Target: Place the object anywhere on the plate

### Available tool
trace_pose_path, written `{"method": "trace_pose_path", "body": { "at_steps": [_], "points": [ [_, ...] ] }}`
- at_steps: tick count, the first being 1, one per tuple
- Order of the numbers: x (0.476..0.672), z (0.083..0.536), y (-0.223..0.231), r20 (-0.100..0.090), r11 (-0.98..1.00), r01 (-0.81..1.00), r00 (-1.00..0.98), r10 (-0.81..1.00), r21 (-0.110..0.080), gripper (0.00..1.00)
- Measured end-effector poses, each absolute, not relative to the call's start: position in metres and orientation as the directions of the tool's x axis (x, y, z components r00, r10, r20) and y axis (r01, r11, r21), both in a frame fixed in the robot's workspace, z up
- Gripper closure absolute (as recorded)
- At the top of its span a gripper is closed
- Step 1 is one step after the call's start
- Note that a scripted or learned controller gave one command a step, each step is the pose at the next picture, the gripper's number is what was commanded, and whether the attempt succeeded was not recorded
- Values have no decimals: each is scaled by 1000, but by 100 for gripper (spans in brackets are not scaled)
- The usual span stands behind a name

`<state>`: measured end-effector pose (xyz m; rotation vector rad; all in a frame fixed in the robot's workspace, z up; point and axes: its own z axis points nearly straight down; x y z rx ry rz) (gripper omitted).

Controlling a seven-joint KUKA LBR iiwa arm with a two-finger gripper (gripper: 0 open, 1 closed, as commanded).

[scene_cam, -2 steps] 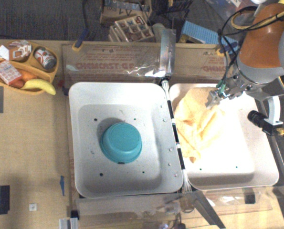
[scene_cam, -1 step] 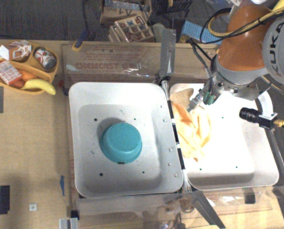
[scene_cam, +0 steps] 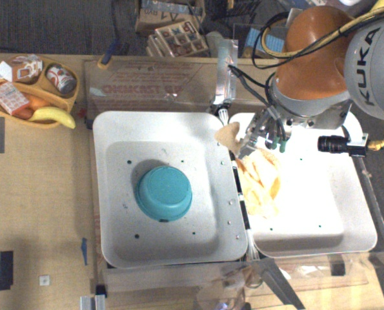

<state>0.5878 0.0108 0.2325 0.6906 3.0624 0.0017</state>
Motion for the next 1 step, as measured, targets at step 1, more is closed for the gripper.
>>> {"method": "trace_pose_path", "body": {
  "at_steps": [1],
  "points": [
    [580, 233, 49, -3, 999, 49, -999, 49, 1, 100]
  ]
}}
